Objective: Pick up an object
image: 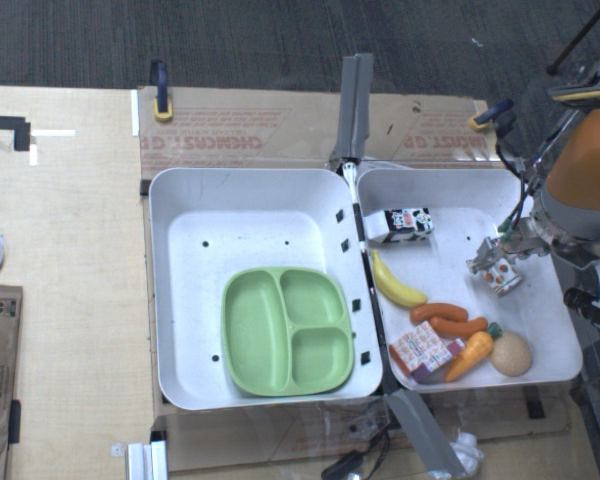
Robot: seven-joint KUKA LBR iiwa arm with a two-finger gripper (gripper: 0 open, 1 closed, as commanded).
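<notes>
Left bin [170,268]: green three-compartment plate [287,330] toward near edge. Right bin [450,193]: gripper [492,259] near right wall, fingers closed on small can [502,277], red-and-white label, tilted, gripped at its top. Yellow banana [395,283] by left wall. Black-and-white carton [408,222] toward far edge. Near edge: sausages [448,318], carrot [470,354], tan egg-shaped ball [511,354], red-patterned packet [422,350].
</notes>
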